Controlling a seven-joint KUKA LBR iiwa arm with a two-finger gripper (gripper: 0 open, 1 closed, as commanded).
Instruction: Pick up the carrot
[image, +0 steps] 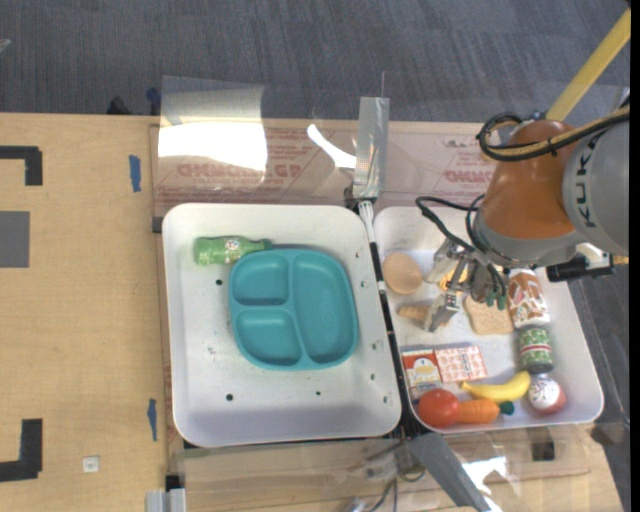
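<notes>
Hovering over the right bin (585, 350), gripper (452, 300) hangs well short of the carrot (478, 411); jaws spread, nothing between them. Carrot lies toward the camera from the jaws, beside a tomato (438, 406). Approach step; next move calls for travel there, then descent.

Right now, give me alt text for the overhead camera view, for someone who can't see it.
The arm's pincer hovers over the right bin, well short of the carrot lying at its near edge beside a tomato and banana. The left bin holds a teal divided plate and a green bottle.
</notes>
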